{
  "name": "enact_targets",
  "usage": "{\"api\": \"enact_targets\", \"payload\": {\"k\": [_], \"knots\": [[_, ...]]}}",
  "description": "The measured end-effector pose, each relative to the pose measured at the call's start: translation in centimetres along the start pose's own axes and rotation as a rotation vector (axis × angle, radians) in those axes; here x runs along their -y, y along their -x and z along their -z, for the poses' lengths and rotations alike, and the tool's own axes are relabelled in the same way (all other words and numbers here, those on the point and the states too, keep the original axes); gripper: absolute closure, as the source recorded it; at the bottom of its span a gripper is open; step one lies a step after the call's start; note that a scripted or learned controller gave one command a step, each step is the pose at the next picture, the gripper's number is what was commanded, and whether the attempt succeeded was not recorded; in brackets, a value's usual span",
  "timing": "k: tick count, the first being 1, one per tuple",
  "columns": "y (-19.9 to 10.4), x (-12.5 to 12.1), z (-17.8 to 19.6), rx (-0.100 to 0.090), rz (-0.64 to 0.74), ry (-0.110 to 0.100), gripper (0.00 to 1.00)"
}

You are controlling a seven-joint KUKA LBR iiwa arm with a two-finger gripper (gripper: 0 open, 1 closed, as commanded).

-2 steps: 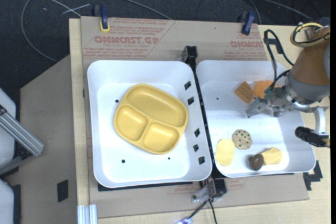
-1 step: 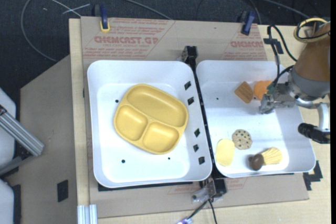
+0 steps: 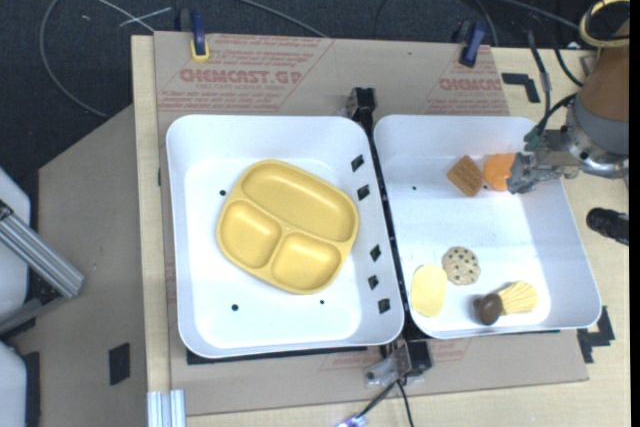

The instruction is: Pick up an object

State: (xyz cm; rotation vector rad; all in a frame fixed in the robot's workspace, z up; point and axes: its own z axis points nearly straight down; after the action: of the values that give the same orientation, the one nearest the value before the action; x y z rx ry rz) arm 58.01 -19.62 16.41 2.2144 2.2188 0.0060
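Claw (image 3: 520,177) sits low in the right bin (image 3: 560,245), touching the orange piece (image 3: 497,171); can't tell how it's set or if it grips. Brown block (image 3: 465,175) just beyond. Orange piece looks light, stiff, smooth; prob. best pinched across its flat sides.

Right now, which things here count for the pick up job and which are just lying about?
For the job:
gripper, at the orange piece in the right bin
brown block
cookie
pale yellow disc
shell-shaped piece

Lying about:
yellow divided plate in the left bin
blue clamps
cables
cardboard sheet
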Motion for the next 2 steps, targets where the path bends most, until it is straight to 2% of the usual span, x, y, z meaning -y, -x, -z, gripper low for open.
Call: {"api": "enact_targets", "payload": {"k": [1,2], "knots": [[-0.4,0.7,5.2,0.0,-0.001,-0.001,1.0],[-0.4,0.6,8.5,-0.001,-0.001,-0.002,1.0]]}}
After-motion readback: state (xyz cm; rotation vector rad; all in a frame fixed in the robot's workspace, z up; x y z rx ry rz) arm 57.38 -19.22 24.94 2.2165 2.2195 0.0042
